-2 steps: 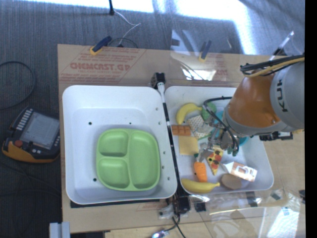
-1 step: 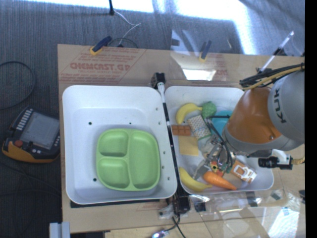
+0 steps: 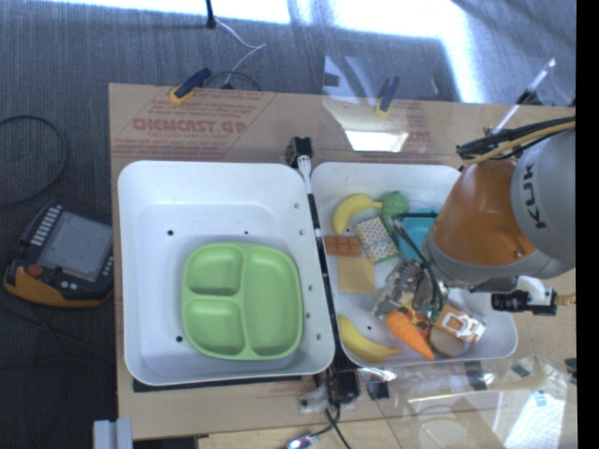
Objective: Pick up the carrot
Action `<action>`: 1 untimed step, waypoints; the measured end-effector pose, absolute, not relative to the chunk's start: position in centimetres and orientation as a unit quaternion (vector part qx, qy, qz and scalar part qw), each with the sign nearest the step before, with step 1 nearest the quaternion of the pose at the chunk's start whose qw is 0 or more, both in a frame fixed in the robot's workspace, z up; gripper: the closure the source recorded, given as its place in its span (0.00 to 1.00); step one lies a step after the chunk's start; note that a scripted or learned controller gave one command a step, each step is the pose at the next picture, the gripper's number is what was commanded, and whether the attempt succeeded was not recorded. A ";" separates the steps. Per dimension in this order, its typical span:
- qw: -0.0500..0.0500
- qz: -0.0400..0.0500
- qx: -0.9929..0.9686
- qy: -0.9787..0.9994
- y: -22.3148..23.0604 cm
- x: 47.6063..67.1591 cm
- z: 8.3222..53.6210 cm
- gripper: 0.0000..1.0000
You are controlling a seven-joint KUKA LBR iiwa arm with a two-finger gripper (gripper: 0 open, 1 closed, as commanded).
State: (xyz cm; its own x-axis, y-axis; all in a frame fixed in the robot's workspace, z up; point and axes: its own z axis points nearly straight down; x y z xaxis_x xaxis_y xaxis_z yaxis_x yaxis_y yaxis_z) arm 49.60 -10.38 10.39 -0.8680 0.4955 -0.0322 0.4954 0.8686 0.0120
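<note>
The orange carrot (image 3: 409, 333) lies in the right bin (image 3: 328, 181), near its front edge, pointing toward the lower right. My gripper (image 3: 406, 295) hangs just above and behind the carrot's thick end, its metal fingers pointing down at the bin floor. Nothing shows between the fingers, and the carrot rests on the bin floor beside a yellow banana (image 3: 365, 341). The grey and orange arm covers the bin's right part.
The left bin (image 3: 150, 213) holds a green divided plate (image 3: 242, 299). In the right bin lie a second banana (image 3: 354, 210), a green item (image 3: 394, 203), a brown wafer (image 3: 341, 246), a tan slice (image 3: 356, 275) and a small orange-white box (image 3: 460, 325).
</note>
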 end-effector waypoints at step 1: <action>0.008 0.002 0.280 0.960 -4.5 48.8 23.9 1.00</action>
